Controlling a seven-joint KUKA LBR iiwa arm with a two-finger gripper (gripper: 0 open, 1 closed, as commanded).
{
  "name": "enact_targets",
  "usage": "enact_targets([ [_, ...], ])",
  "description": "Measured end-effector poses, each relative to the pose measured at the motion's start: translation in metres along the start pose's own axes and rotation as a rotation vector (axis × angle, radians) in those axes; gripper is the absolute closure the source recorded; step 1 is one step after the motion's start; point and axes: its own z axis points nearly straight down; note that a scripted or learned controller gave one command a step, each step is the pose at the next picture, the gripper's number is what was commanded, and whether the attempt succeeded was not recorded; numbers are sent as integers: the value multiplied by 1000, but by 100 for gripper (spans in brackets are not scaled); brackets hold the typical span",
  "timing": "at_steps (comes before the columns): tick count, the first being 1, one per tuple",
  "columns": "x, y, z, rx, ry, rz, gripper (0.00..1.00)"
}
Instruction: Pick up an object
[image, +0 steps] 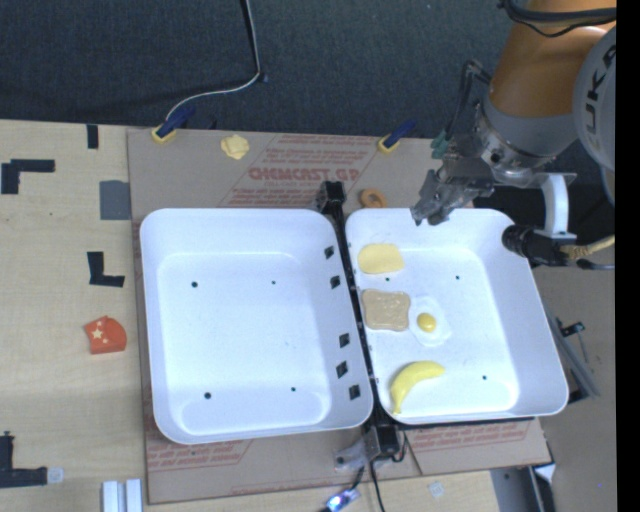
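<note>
Near the right bin's (520, 330) front edge, a yellow banana (414, 381) was seen; it was judged light, smooth, best taken mid-body. Whether the jaws (432, 212) were apart could not be told.

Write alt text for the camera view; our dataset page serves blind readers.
A grey robot arm's gripper hovers over the far edge of the right white bin, which holds a yellow toy banana, fried egg, toast slice and yellow disc.
</note>
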Motion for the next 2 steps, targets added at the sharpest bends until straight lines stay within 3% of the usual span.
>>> enact_targets([
  [1, 4, -15, -158, -30, -5, 5, 100],
  [2, -5, -32, -211, -19, -4, 6, 100],
])
